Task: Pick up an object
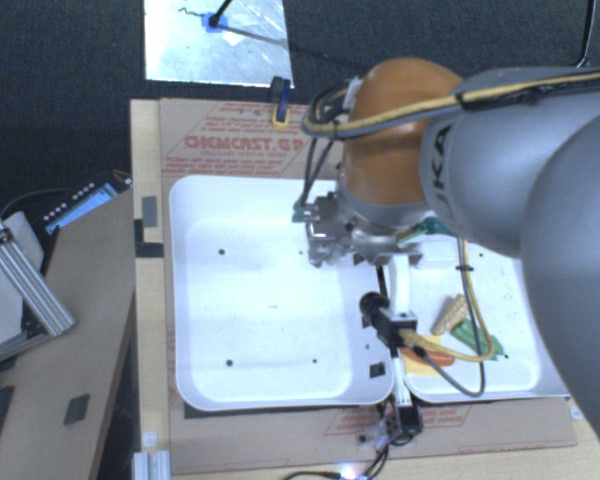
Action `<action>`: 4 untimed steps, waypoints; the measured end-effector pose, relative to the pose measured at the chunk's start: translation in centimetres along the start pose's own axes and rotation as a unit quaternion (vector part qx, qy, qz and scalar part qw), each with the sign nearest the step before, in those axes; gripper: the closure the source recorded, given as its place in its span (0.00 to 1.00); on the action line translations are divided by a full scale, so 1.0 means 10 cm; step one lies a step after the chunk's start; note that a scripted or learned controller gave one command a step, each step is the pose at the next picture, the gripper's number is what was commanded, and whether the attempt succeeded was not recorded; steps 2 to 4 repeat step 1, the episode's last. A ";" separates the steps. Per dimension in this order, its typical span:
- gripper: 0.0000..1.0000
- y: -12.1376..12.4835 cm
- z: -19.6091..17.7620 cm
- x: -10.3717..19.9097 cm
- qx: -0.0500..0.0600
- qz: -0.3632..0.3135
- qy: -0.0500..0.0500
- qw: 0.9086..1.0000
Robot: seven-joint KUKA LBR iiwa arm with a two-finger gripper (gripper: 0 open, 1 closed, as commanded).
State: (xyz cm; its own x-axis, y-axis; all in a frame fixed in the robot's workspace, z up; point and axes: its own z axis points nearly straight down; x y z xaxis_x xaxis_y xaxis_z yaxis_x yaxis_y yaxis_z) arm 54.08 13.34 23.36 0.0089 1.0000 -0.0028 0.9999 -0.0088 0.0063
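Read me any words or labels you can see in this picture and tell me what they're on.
"CHEMCAST GP" in red, on the cardboard sheet behind the bins.
"KU", part of a brand name, on the grey arm.
Smaller red print beside and below those words: too blurred to read.

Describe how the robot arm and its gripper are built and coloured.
The arm is smooth, rounded grey metal with dark lettering partly visible on its side. A bulbous orange band sits above the wrist. A yellow and black cable runs along the arm. The gripper is a grey metal block of small parts.
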 end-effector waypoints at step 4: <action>1.00 -0.33 -0.36 0.52 0.002 -0.009 0.004 1.000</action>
